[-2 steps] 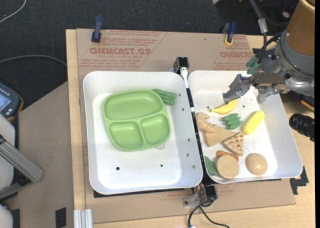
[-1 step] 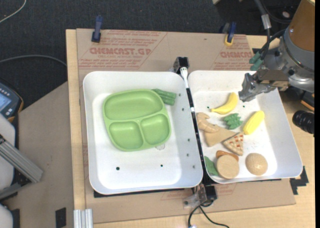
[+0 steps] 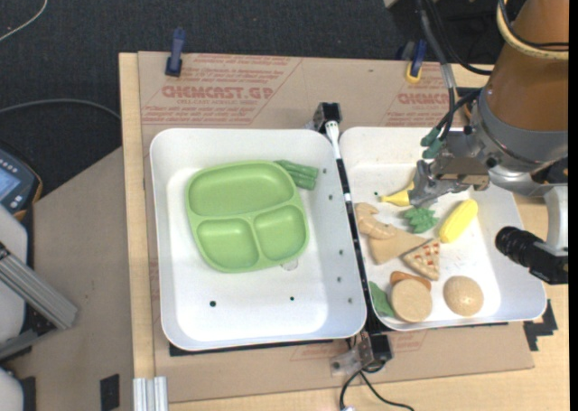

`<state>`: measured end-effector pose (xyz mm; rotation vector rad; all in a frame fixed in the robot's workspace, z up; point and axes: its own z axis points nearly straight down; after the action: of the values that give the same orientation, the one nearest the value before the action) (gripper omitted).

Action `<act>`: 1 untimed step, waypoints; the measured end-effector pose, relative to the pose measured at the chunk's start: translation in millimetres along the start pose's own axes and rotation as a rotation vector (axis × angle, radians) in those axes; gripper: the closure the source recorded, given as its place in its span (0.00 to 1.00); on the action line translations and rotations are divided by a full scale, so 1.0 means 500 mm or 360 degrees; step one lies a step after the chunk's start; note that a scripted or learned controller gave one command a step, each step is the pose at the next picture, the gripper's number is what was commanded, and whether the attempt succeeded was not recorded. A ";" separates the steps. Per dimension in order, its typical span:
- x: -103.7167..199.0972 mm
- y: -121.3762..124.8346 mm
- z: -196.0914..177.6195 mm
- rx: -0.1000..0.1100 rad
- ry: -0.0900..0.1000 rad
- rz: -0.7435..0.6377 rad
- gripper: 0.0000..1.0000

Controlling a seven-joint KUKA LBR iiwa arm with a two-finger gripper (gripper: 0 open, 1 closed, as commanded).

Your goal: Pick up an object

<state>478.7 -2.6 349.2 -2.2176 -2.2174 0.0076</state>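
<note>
Hovering over the right bin (image 3: 506,305), gripper (image 3: 423,191) sits directly above the toy banana (image 3: 397,196); finger state cannot be told. Banana's long axis runs left-right, a green leafy toy (image 3: 419,217) just below it.

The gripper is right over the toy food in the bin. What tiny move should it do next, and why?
Probably a short drop straight down. The gripper hangs low in the right bin, right above the yellow banana and the small green leafy piece. Nothing is visibly held between its fingers, so lowering onto one of those two pieces looks like the sensible next step before closing.
</note>
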 end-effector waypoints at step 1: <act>0.168 0.001 -0.015 -0.0015 0.0003 -0.0016 1.00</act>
<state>479.2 81.3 356.8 -2.2107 -2.2320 -0.0054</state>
